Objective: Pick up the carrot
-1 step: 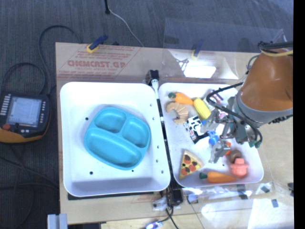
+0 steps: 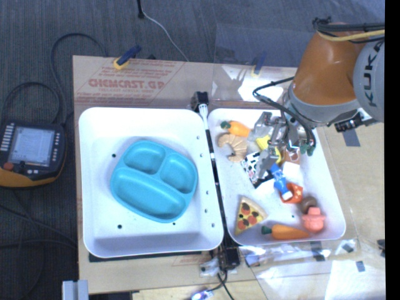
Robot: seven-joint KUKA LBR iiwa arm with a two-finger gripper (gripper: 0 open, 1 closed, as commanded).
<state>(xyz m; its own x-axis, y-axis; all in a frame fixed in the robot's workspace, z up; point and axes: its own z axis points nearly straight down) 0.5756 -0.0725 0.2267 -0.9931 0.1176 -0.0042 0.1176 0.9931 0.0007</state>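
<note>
The grey arm with its orange band reaches in from the right, its two-finger gripper (image 2: 274, 147) low over the right white bin (image 2: 334, 195); I cannot tell its finger state. The orange carrot with green top (image 2: 286, 232) lies at the bin's near edge.

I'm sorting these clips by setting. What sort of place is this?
Most likely a robotics lab test bench, not a kitchen. The grey and orange arm reaches over a white bin of toy food, including a carrot. A teach pendant with its cable lies on the carpet beside the bench.
</note>
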